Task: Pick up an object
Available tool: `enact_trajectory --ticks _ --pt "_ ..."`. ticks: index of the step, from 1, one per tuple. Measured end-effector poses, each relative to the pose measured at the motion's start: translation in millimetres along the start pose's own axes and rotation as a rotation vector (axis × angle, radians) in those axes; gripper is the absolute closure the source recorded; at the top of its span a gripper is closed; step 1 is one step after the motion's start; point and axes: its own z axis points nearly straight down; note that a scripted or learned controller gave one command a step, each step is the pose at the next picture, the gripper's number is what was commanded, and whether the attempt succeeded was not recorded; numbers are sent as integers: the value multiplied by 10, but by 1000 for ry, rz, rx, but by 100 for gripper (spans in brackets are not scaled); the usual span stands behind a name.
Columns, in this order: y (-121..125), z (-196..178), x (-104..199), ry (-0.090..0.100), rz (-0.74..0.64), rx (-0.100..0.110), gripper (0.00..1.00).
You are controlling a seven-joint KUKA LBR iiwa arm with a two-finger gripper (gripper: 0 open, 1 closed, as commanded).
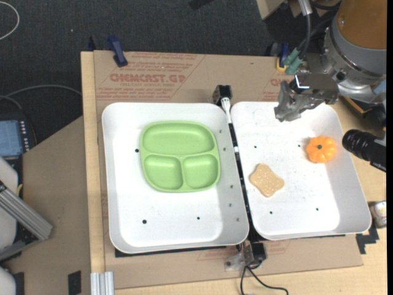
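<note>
Camera view puts my gripper (pixel 288 110) over the right bin's (pixel 344 223) far left corner; whether it is spread, I cannot tell. Small orange pumpkin (pixel 321 149) lies at right: judged light, rigid, rounded, so pinch across its middle. Cracker (pixel 266 180) lies flat, probably brittle.

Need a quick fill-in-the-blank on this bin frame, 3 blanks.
1. The green divided plate lies in the ____ bin.
2. The cracker lies in the same bin as the small orange ____.
3. The tool hangs over the right bin's ____ edge.

Missing words: left; pumpkin; far
</note>
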Motion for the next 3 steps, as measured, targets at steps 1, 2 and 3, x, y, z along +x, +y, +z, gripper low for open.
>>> enact_trajectory --ticks 1,2,3 --pt "-29 714 271 -3 -2 26 100" --pt "-21 654 280 -3 0 17 100" --pt "-11 274 139 -2 2 11 100"
